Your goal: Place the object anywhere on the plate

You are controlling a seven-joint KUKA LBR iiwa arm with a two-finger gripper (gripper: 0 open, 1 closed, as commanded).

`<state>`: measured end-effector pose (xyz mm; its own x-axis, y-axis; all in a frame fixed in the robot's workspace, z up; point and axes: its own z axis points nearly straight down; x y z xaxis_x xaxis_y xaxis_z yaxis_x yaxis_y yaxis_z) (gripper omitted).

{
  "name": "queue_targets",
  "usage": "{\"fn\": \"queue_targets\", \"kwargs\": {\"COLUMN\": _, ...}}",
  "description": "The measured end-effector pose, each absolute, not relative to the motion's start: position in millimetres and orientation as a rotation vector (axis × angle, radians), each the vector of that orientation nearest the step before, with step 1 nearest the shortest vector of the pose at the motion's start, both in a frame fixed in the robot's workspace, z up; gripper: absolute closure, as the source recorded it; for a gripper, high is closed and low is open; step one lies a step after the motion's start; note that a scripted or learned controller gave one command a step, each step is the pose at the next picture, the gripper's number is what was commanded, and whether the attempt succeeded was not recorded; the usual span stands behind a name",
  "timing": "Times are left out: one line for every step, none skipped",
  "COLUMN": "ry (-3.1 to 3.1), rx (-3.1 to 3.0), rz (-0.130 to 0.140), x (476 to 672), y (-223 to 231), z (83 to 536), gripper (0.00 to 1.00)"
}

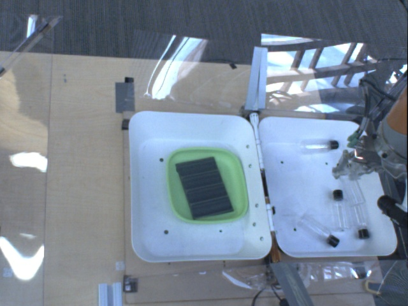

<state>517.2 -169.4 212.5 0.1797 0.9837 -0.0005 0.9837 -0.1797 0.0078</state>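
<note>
- Plate [237,171], green, sits in the left bin [143,190], middle of the frame, with a dark ridged block [204,187] lying flat on it.
- Clear tubes [349,208] with black caps lie in the right bin [287,171], lower right, spread apart so one can be picked.
- Jaws [352,161] hang over the right bin at the right edge. I cannot tell how wide they are or if they hold anything.
- Nearest tube lies just below the jaws, and the plate is well apart to the left.
</note>
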Motion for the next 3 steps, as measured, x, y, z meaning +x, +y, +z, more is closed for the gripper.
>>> {"fn": "queue_targets", "kwargs": {"ry": 2.008, "rx": 2.408, "rz": 0.007, "x": 517.2, "y": -169, "z": 213, "gripper": 0.0}}
{"fn": "queue_targets", "kwargs": {"ry": 2.162, "rx": 2.265, "rz": 0.009, "x": 591.4, "y": -172, "z": 311, "gripper": 0.0}}
{"fn": "queue_targets", "kwargs": {"ry": 2.088, "rx": 2.336, "rz": 0.007, "x": 635.6, "y": -130, "z": 312, "gripper": 0.0}}
